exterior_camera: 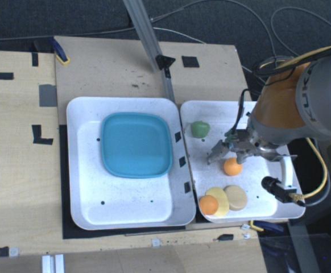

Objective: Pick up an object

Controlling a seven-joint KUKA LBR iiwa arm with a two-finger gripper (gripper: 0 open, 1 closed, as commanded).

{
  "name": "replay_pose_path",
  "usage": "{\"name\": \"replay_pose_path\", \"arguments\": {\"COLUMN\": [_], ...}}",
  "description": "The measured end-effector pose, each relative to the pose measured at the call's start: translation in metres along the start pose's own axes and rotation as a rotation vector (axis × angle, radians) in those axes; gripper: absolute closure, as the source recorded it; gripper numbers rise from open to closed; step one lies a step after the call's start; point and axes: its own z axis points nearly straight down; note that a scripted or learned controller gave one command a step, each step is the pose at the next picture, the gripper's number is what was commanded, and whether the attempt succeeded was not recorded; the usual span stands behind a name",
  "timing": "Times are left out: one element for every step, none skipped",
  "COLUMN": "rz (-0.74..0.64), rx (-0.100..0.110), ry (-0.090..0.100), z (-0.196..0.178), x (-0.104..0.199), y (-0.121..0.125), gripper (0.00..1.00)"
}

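Note:
My gripper [227, 153] hangs low over the right bin [268, 209], its grey fingers [214, 152] spread open. A small orange ball [232, 167] lies just in front of the fingertips, close to them but not clasped. A green ball [199, 129] rests near the bin's far left corner. At the bin's near edge sit a second orange ball [209, 205], a yellow round piece [220, 198] and a beige round piece [236, 198], packed together.
The left bin [86, 203] holds a blue square plate [136, 144]. A raised divider [183, 152] separates the two bins. A metal pole [148, 33] slants down to the back of the bins. Cables trail at the right.

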Motion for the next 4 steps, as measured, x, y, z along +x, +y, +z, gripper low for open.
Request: {"name": "replay_pose_path", "arguments": {"rz": [0.001, 0.000, 0.001, 0.000], "rx": [0.002, -0.005, -0.008, -0.009], "ry": [0.000, -0.001, -0.002, -0.001], "z": [0.056, 0.081, 0.069, 0.008], "x": [-0.009, -0.009, -0.010, -0.007], "y": [-0.005, -0.005, -0.004, 0.000], "gripper": [0.00, 0.00, 1.00, 1.00]}}
